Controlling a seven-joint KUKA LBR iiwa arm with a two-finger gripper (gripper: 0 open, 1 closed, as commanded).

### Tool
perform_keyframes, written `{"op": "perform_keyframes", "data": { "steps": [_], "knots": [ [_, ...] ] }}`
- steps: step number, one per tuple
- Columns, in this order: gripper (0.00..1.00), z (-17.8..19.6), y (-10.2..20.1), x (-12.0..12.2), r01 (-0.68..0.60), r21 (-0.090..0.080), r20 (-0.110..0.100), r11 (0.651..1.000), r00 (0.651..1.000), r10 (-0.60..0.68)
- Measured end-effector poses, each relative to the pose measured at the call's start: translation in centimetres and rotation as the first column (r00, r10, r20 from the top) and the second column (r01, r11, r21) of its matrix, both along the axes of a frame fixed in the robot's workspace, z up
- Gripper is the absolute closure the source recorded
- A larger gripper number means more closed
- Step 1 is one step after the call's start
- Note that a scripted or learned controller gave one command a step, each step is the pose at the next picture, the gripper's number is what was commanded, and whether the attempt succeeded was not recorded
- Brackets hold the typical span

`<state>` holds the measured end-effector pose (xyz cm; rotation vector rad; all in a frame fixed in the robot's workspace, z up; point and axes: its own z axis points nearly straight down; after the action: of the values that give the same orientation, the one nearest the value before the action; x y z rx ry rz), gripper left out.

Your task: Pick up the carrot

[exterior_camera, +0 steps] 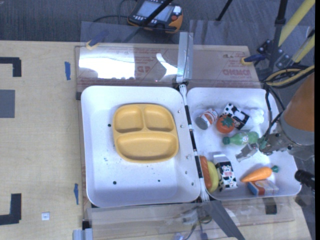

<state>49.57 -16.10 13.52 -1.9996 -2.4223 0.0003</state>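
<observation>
Hovering in right white bin (pixel 280 191), metal two-finger gripper (pixel 248 150) showed fingers spread, empty; tapered orange plastic carrot (pixel 256 174) lay just below, long axis pointing right-upward.

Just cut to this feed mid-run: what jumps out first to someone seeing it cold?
The yellow divided plate sits alone in the middle of the left bin, the biggest block of colour. The right bin is crowded with toy food: a tomato near the top, a banana by the divider, and the carrot lying at the front. The arm's tool hangs just above the carrot, beside a green bottle.
</observation>
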Motion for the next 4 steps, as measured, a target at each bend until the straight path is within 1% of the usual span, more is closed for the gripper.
{"op": "perform_keyframes", "data": {
  "steps": [1, 2, 3, 4],
  "knots": [
    [0.0, -4.9, -2.8, -1.5, -0.258, 0.001, 0.002, 0.966, 0.966, 0.258],
    [0.0, -4.9, 1.6, -1.5, 0.265, 0.002, 0.001, 0.964, 0.964, -0.265],
    [0.0, -0.2, -3.7, -1.6, 0.097, -0.002, 0.003, 0.995, 0.995, -0.097],
    [0.0, -4.9, 0.5, -1.5, -0.26, -0.002, 0.004, 0.966, 0.966, 0.26]
  ]
}}
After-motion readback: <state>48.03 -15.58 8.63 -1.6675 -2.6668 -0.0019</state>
